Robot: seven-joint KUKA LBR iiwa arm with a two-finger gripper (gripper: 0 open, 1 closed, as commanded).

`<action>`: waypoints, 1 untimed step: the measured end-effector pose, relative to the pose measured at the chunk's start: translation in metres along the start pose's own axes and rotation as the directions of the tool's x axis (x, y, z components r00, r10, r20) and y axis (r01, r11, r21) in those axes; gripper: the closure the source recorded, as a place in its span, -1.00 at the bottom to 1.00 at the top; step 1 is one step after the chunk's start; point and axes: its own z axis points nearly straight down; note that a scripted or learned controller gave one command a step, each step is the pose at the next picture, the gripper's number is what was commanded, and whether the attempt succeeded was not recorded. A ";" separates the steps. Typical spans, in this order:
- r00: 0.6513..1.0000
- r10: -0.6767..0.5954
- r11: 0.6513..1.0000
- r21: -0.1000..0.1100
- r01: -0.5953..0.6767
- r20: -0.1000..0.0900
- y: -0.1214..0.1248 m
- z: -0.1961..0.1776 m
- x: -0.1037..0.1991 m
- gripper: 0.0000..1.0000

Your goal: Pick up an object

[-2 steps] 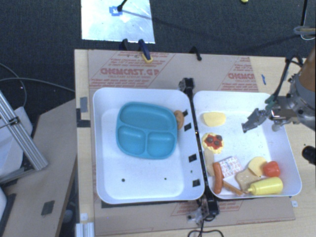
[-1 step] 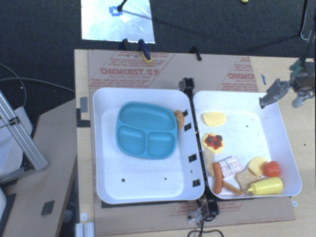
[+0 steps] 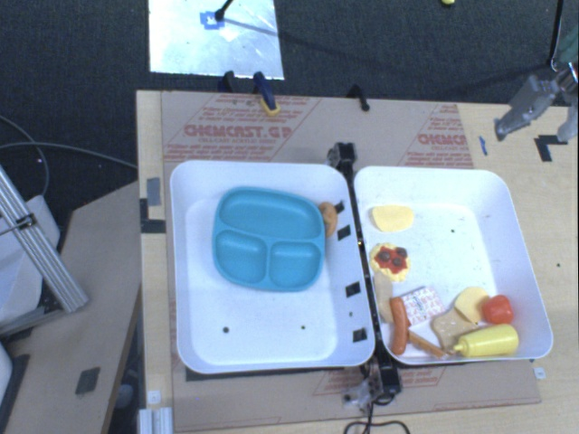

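Observation:
My gripper (image 3: pixel 508 123) hangs at the upper right of the camera view, above the bench and beyond the back right corner of the right bin (image 3: pixel 493 233). That bin holds toy food: a yellow slice (image 3: pixel 393 217), a small pizza (image 3: pixel 391 259), a sausage (image 3: pixel 399 325), a red-and-white packet (image 3: pixel 422 305), a carrot stick (image 3: pixel 425 343), a bread piece (image 3: pixel 447 326), a yellow wedge (image 3: pixel 469 303), a tomato (image 3: pixel 498 309) and a yellow mustard bottle (image 3: pixel 487 340). Nothing sits between the gripper's fingers.
The left bin (image 3: pixel 262 328) bears a blue compartment plate (image 3: pixel 268 240), with a small orange piece (image 3: pixel 328 216) beside its right rim. Black clips (image 3: pixel 343 156) join the bins along the middle. A silver sheet (image 3: pixel 215 25) lies on the floor beyond the bench.

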 end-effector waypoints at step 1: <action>1.000 -0.005 1.000 0.005 0.005 0.000 -0.001 -0.007 0.000 1.00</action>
